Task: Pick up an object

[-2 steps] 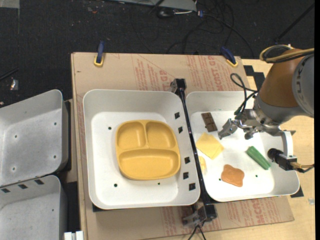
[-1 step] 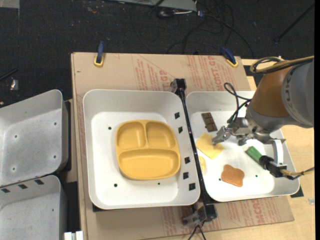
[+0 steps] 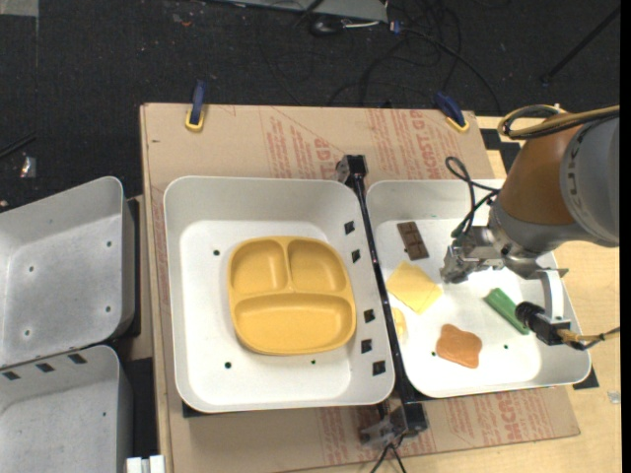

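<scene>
In the right bin (image 3: 434, 387) we see four small objects. A pale yellow cheese-like slice (image 3: 414, 288) lies near the bin's left wall, tilted like a diamond. Above it, toward the far side, lies a small dark brown bar (image 3: 412, 240). Toward the near side, an orange-brown piece shaped like toast (image 3: 459, 346) rests flat on the bin floor. A green stick-shaped object (image 3: 506, 308) lies on the right part of the bin, at a slant.

The gripper (image 3: 455, 267) is low over the right bin, between the brown bar and the green object, just to the right of the yellow slice. We cannot tell how its grasping parts are set, and we see no object in it. The grey arm (image 3: 562, 190) with its orange band reaches in from the right.

In the left bin (image 3: 192, 294) a yellow divided plate (image 3: 292, 296) lies in the middle. Both bins rest on a brown cardboard sheet (image 3: 286, 136) on the bench, held at the far edge by two clamps (image 3: 196, 107).
</scene>
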Robot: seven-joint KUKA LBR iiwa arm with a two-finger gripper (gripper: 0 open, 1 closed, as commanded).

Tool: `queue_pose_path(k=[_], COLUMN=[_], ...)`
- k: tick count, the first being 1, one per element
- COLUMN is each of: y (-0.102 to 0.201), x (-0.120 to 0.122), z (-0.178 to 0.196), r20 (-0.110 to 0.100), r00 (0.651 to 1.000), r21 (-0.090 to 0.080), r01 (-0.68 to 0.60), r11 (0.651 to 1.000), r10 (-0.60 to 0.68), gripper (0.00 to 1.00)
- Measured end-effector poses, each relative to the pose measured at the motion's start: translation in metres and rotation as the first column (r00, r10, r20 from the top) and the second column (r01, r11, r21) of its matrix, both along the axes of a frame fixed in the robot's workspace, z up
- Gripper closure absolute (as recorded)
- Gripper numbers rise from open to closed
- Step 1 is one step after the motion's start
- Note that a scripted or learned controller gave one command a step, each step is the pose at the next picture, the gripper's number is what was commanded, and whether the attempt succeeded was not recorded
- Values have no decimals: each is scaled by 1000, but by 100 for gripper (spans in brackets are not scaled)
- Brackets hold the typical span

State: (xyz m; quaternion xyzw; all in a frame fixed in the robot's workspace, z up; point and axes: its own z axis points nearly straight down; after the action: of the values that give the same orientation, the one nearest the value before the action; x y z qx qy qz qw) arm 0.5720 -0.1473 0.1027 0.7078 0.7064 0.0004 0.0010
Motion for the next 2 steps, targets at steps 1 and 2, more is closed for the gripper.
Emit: queue_pose_path(k=[1,2], y=[-4,-9], x=[1,8], z=[63,109], r20=[3,3], r00=[1000,1000], r21=[-1,-1], r01=[-3,-4], r11=[1000,1000], r10=[3,4], gripper=[100,100])
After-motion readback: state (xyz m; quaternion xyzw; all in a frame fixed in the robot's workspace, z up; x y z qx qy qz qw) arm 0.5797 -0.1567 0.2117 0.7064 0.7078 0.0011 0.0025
